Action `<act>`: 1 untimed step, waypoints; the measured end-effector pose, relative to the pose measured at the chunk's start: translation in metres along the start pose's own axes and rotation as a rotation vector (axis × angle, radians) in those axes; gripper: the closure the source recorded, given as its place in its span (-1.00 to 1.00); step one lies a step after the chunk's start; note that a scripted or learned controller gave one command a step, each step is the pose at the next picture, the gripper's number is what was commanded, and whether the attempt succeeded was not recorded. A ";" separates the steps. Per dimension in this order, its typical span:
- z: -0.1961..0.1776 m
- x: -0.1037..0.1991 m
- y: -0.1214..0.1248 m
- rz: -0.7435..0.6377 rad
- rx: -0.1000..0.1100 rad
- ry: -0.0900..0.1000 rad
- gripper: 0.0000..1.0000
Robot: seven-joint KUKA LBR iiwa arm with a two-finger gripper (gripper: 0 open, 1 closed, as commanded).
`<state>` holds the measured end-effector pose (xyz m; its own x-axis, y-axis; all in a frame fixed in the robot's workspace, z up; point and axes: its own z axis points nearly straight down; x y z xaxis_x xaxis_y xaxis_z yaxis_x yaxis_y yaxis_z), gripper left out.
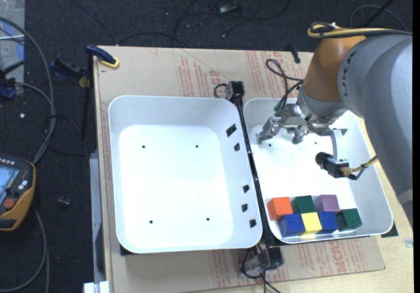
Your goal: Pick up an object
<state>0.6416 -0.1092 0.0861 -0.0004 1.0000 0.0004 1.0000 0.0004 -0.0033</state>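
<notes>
Blocks (314,213) cluster in the right bin's (374,173) near end.

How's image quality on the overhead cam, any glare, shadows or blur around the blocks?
Camera view: even, soft lighting; the white bins read bright, though without blown-out glare. Faint shadows lie under the hand and beside the block cluster. Blocks are sharp enough to tell colours apart. The near arm looms large and slightly soft at the right.

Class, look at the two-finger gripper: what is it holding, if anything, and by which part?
Nothing. The two-finger gripper hangs over bare bin floor, apart from the coloured blocks.
</notes>
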 end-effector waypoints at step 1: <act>-0.013 0.000 0.001 0.000 -0.005 -0.001 1.00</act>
<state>0.6428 -0.1094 0.0989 -0.0003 1.0000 -0.0003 1.0000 0.0003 0.0013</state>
